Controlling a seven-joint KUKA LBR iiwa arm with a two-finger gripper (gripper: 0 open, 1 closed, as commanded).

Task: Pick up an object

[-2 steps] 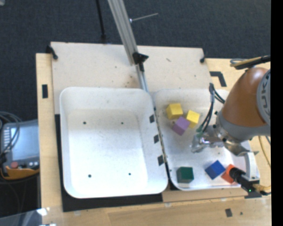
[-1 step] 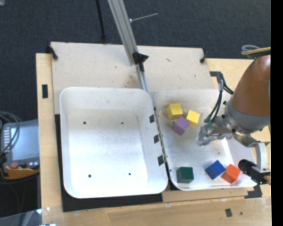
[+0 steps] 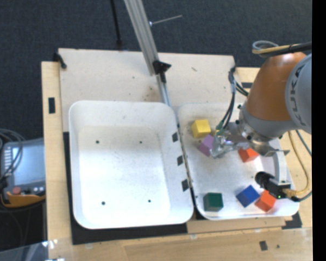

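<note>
My gripper hangs low over the upper middle of the right bin, its metal fingers right beside a purple block. The purple block touches or nearly touches the fingertips on their left side; I cannot tell if it sits between them. A yellow block lies just above the purple one. An orange block rests partly under the wrist on the right. Near the bin's front lie a green block, a blue block and another orange block.
The left bin lies beside the right one, sharing a divider with black clips. A slanted aluminium pole rises from the back of the bench. Cables hang along the arm at the right.
</note>
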